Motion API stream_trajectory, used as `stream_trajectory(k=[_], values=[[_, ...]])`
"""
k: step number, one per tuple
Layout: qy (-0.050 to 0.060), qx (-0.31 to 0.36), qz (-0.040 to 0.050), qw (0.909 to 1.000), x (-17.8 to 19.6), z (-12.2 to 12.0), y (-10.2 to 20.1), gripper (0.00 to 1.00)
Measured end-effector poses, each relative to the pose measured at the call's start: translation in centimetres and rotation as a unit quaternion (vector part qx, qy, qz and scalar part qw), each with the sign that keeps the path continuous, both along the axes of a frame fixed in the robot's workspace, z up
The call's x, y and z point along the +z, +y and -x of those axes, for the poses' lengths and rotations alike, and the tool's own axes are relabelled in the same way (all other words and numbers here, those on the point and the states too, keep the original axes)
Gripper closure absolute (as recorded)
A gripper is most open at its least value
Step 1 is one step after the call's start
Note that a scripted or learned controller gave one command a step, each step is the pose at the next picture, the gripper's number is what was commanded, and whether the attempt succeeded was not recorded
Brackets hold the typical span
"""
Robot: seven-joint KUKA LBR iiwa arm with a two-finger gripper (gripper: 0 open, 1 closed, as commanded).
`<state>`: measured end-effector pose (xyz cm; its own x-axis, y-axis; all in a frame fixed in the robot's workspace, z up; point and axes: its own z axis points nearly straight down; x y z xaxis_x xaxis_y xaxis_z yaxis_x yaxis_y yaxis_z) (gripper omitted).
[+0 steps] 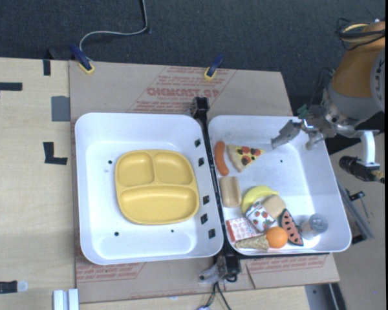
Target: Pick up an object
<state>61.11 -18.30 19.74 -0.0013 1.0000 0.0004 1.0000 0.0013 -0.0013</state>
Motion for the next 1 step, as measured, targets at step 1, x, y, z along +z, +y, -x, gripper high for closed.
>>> stream_trajectory(k=[1], values=[[-0.003,0.0,0.0008,1.0,-10.79,-5.45,4.25,0.0]])
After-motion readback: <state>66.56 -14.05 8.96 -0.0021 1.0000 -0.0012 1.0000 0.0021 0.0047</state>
